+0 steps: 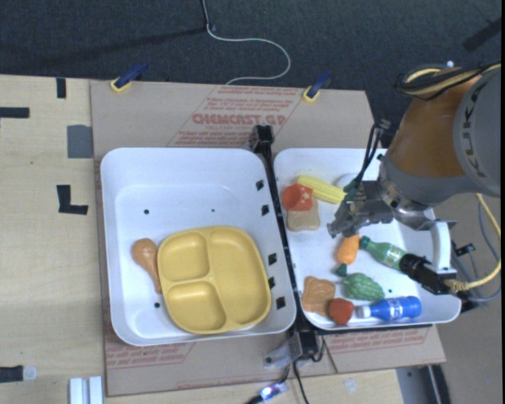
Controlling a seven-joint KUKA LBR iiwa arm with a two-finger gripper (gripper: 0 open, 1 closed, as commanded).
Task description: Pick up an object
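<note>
The gripper [347, 223] hangs low in the right bin [442, 314], over its middle, just above a small orange carrot-like toy [348, 248]. Whether the fingers are parted or closed cannot be told here, and nothing shows between them. The carrot toy looks the likeliest pick, lying toward the bin's centre. A green bottle [385, 252] lies just beside it, and a red tomato toy [297, 196] and yellow corn [320, 189] sit nearer the far edge. A good descent should straddle the carrot toy's narrow width, clear of the green bottle's neck, before closing.
</note>
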